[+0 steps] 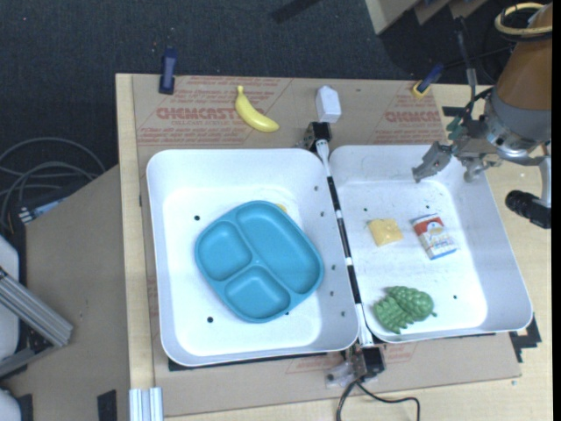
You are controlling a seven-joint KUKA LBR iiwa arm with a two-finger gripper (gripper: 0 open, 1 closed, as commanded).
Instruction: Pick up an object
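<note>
My gripper (452, 166) hangs over the far edge of the right bin (491, 261), fingers spread open with nothing between them. Below it in the right bin lie a small yellow piece (384, 231), a red and white packet (435, 236) and a green leafy toy (404, 308) near the front. A blue divided plate (257, 260) lies in the left bin (175, 235). All three right-bin objects sit apart from the gripper, nearer the camera.
A yellow banana (254, 112) lies on the cardboard behind the left bin. A white clip (328, 103) and blue clips (167, 70) sit at the bench's far edge. The divider between the bins (340, 235) runs front to back.
</note>
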